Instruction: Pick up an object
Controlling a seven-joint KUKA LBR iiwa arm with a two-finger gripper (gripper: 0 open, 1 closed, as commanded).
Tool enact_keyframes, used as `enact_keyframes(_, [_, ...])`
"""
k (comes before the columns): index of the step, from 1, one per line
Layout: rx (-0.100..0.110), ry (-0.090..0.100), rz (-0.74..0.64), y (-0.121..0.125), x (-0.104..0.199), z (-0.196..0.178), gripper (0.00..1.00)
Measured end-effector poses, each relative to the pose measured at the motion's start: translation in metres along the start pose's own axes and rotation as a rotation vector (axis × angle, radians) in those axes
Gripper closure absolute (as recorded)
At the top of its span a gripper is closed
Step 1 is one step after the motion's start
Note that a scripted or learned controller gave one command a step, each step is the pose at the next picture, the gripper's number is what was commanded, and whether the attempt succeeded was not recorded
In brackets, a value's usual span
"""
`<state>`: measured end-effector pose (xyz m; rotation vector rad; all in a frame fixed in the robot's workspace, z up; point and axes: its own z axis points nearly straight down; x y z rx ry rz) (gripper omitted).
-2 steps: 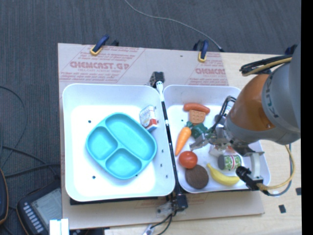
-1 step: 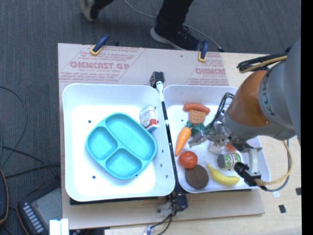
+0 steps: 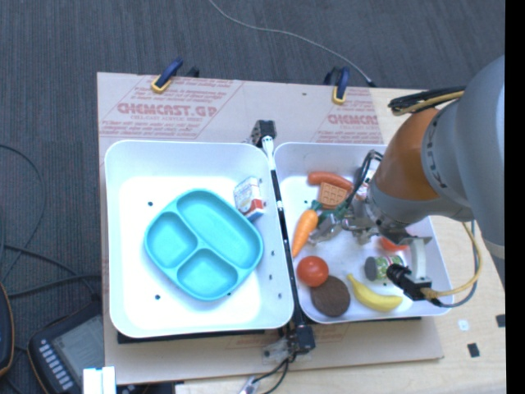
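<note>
The toy foods lie loose in the right bin [image 3: 443, 257], ready for picking: the carrot [image 3: 303, 229] is just left of the gripper [image 3: 332, 224], with the waffle [image 3: 332, 194] above it and the tomato [image 3: 312, 270] below. The gripper hangs low beside the carrot; I cannot tell its opening or whether it grasps anything.

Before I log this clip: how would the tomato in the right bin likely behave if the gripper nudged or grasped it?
The tomato looks round and smooth, so it would probably roll when nudged. Its glossy skin may slip between fingers. The brown disc and carrot beside it might limit rolling.
</note>
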<state>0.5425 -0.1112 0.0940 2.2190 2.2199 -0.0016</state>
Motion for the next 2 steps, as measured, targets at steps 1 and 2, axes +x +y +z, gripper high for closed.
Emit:
enact_keyframes(1, [0.003,0.0,0.001,-0.0007,0.0,-0.009,1.0])
enact_keyframes(2, [0.004,0.001,0.001,-0.0009,0.0001,-0.0088,0.0])
